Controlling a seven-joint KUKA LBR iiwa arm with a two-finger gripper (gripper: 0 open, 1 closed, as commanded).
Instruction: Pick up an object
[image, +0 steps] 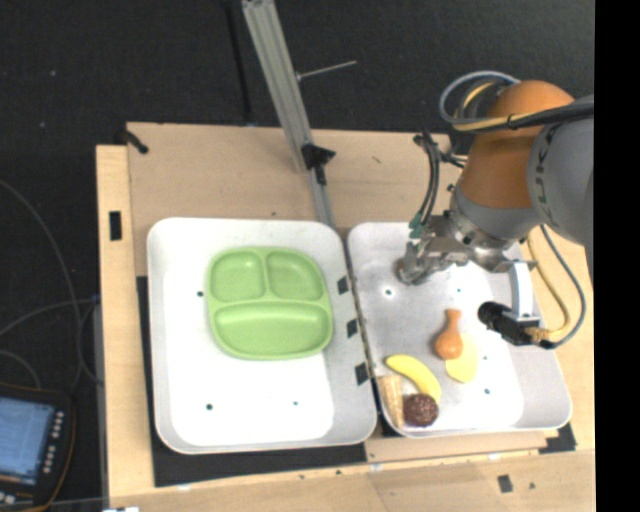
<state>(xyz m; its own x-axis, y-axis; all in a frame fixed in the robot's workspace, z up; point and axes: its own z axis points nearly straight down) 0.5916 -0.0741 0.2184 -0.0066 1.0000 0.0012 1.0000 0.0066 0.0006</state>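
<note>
- Our arm (520, 170) reaches over the right bin (385, 250), its gripper (408, 268) low above the bin's far left part, away from the food.
- Whether the gripper is open, closed or gripping something, we cannot tell; its tip is a small grey blur from this height.
- We see nothing carried by it, and we judge that no object has been picked up yet: this looks like the approach step.
- The candidates sit in the right bin's near half: an orange gourd-shaped piece (449, 336), a pale yellow wedge (462, 370) just beside it, a banana (414, 375) towards the near left corner, and a dark round piece (421, 409) touching the banana's near end.
- A tan strip (390, 392) lies against the bin's left wall, just beside the banana.
- The next move, as we read it, calls for shifting the gripper towards the near half of the right bin and coming down over one piece; the orange one stands most apart.
- The left bin (180, 400) holds a green divided plate (269, 304).
- We can read no brand, label or writing on anything on the counter (200, 160).
</note>
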